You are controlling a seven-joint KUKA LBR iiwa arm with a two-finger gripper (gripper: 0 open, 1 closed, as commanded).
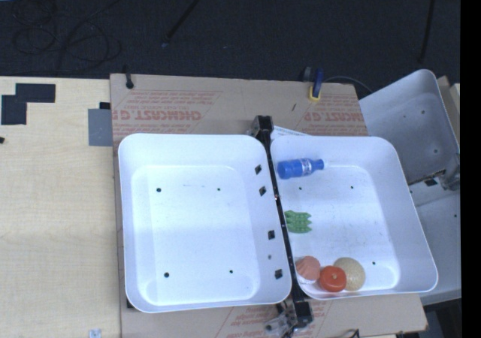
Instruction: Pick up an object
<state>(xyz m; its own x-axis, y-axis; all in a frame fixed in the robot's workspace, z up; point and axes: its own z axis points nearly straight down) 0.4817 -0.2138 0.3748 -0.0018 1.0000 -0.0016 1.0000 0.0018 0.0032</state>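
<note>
White plastic is most of what I have to work with: two shallow bins side by side on the cardboard-covered surface [225, 104], and every candidate sits in the right bin [391, 179]. I cannot tell what state the gripper is in from this view, so I plan as if nothing is held.

A blue bottle [299, 168] lies on its side near the far wall, close to the divider [274, 201]. I judge it likely to roll away if the gripper closes along its length rather than across it. A small green object [297, 221] rests just beside the divider, so a descent there risks clipping the rim.

Worse is the near corner, where a pinkish round piece [307, 267], a red one [332, 279] and a pale yellowish one [351, 272] sit touching. I expect a grab there to catch two at once, or squeeze one out sideways against the wall. The left bin [150, 164] offers nothing to pick.
</note>
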